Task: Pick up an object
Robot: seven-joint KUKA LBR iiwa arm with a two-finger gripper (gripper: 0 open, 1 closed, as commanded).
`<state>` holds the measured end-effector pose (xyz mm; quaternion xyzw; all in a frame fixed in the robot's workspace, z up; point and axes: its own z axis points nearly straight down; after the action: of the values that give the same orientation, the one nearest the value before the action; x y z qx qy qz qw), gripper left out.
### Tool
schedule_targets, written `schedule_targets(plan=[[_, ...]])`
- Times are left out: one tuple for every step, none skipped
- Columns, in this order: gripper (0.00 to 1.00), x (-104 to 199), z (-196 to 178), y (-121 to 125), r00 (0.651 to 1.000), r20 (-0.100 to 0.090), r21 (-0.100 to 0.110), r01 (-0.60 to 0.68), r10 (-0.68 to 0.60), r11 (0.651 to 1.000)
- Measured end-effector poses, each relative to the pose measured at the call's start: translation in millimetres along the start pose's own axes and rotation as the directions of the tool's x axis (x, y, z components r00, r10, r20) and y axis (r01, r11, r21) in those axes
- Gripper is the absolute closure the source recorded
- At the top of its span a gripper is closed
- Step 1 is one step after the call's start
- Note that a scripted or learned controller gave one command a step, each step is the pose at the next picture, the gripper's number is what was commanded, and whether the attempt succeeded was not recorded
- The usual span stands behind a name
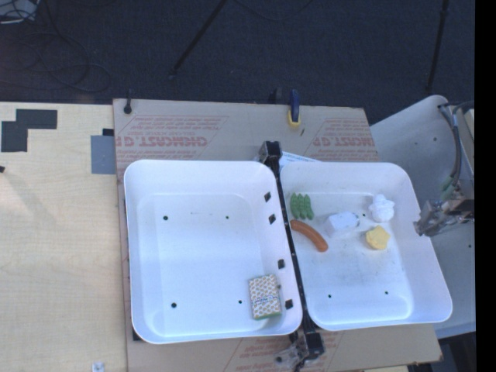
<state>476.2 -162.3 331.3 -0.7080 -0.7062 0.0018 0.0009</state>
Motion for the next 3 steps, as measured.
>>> schedule_targets(plan=[[1.0, -54, -9, 0, 1.0, 0.0, 0.001, -0.001, 0.001, 1.0], [1.0, -51, -25, 0, 1.0, -0.002, 0.0, 0.003, -0.003, 1.0], [1.0, -52, -44, 0, 1.0, -0.002, 0.001, 0.003, -0.003, 1.0]])
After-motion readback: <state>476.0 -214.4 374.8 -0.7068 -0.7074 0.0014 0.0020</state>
